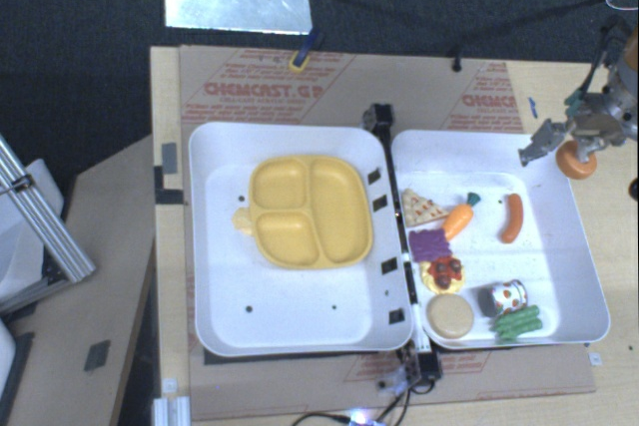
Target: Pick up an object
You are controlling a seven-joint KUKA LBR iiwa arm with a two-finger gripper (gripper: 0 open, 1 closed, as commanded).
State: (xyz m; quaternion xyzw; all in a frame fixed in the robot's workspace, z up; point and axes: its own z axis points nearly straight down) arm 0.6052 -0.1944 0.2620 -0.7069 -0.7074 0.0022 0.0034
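Orange and round, one small ball [577,163] sits at the far right corner of the right bin [589,264], over its rim and directly under the gripper [559,147]. The ball touches the gripper's underside or lies very close to it. It cannot be told whether the gripper is clamped on the ball or merely above it, nor whether it is spread or closed.

The rest of the right bin holds eight toy foods, one of each. A tan wedge [421,208] lies near the left wall, with a carrot [458,216] just beside it and a red sausage [511,217] further right, apart from both. Below the wedge lies a purple piece [429,242], and touching that is a yellow piece with red spots [443,272]. Along the near edge are a round tan disc [450,316], a small grey can [506,296] and a bunch of green beans [517,322] at the can's foot.

The left bin [215,244] carries a single yellow plate [305,212] with three compartments, near its middle.

Both bins rest side by side on one printed cardboard sheet [260,80] covering the bench.
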